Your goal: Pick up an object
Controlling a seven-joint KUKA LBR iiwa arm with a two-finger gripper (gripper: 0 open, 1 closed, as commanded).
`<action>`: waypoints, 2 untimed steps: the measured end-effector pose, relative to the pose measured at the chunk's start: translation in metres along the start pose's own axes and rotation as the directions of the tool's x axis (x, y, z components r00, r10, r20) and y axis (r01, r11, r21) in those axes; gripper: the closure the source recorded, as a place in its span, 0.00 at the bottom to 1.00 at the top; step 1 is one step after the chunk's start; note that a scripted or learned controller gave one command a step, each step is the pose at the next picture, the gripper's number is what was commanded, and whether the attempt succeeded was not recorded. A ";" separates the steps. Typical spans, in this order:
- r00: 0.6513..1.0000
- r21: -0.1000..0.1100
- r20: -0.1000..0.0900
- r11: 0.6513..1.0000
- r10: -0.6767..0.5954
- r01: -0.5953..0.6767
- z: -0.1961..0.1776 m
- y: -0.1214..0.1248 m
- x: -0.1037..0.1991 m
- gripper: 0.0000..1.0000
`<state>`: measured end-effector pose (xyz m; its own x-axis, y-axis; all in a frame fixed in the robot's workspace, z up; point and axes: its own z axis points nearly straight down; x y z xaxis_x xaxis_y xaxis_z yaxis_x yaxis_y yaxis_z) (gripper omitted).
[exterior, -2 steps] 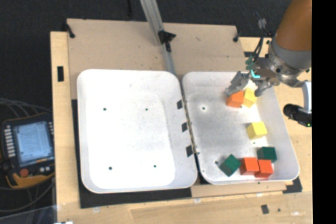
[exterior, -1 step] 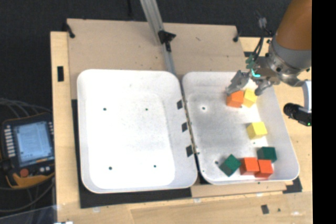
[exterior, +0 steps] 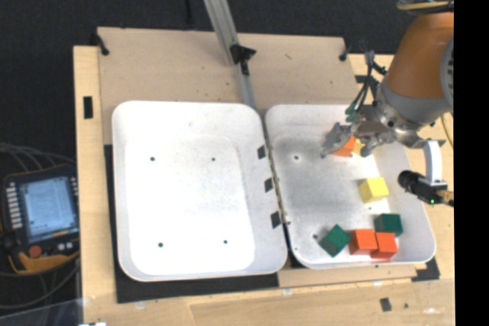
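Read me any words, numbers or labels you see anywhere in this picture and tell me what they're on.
No text can be read here.
Handheld screen unit left of the bench: its lit display shows lines, too small and blurred to read.
Blocks, the bins and the arm: no visible lettering.

fixed overhead view, slanted, perhaps mid-distance, both bins (exterior: 191,187)

We're in a robotics lab: plywood worktop (exterior: 176,69), two white bins (exterior: 187,187), a teach pendant (exterior: 42,210) off left, dark carpet around.
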<state>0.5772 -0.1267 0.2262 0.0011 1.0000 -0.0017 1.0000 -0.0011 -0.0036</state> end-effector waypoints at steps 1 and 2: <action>1.000 0.001 0.000 1.000 0.003 -0.003 0.050 -0.004 0.008 0.00; 1.000 0.002 -0.001 1.000 0.000 0.000 0.101 -0.015 0.008 0.00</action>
<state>0.5619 -0.1188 0.1257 0.0013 1.0000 -0.0012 1.0000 -0.0013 -0.0055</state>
